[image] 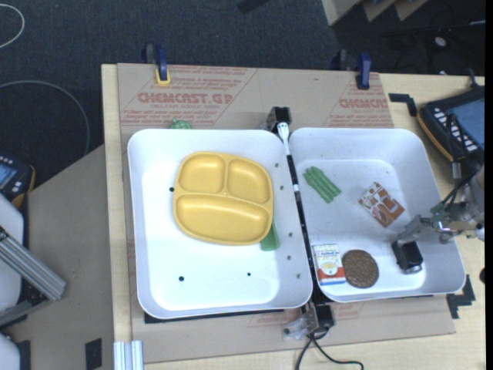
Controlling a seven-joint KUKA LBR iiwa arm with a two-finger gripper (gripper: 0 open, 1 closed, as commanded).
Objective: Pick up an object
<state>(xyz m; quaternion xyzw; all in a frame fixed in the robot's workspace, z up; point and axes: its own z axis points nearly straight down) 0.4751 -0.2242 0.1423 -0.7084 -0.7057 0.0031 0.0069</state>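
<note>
Half hidden beneath the yellow divided plate, at its lower right rim: green piece. Cropped by the right edge: robot arm, orange-edged dark device. Too small to read: print on small carton.

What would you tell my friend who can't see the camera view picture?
A robot's end effector hangs over the right side of the right bin, which holds a green strip, a patterned packet, a brown disc and a small carton. The left bin holds a yellow divided plate.
</note>
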